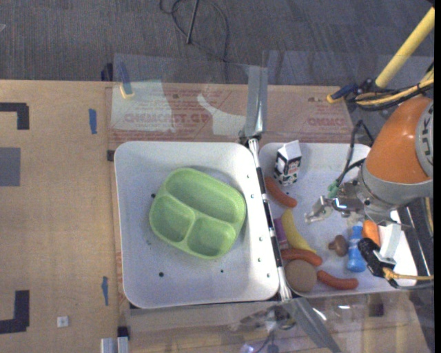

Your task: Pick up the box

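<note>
A green divided tray (198, 213) sits in the left bin (131, 172); 3 sausages (280, 194), a banana (294, 232) and a blue bottle (355, 252) lie in the right bin (313, 155).

Grey carpet floor (83, 34) runs across the top, a black cable (200, 21) looping over it. Below sits the tan wooden bench (55, 207), marked with black tape corners (17, 114) and small blue tape strips (92, 120), evenly lit.

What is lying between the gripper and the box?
In the camera view, nothing: bare white bin floor runs from the gripper to the box.
</note>
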Controlling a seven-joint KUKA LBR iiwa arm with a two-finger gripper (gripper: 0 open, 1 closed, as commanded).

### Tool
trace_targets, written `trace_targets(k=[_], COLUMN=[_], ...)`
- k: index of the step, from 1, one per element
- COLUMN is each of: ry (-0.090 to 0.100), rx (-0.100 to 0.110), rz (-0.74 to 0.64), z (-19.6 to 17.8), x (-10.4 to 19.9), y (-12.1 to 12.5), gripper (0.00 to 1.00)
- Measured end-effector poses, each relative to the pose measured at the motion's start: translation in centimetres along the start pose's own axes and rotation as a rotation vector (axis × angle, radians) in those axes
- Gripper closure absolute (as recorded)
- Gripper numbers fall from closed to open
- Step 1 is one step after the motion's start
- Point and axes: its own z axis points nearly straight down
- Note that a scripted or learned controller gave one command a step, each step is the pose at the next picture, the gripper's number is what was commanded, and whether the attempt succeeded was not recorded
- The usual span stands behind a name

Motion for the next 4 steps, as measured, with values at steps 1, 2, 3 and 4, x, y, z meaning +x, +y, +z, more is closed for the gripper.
trace_targets(k=[1,2,3,4], ry=[-0.001,-0.004,0.003,0.002], rx=[0.000,0.040,0.023,0.002], rz=[0.032,0.257,0.472,0.320], z=[5.7,6.7,6.8,3.7], x=[-1.8,0.0,-3.1,-4.7], y=[7.8,11.2,14.3,7.3], gripper=[0.00,0.00,0.00,0.00])
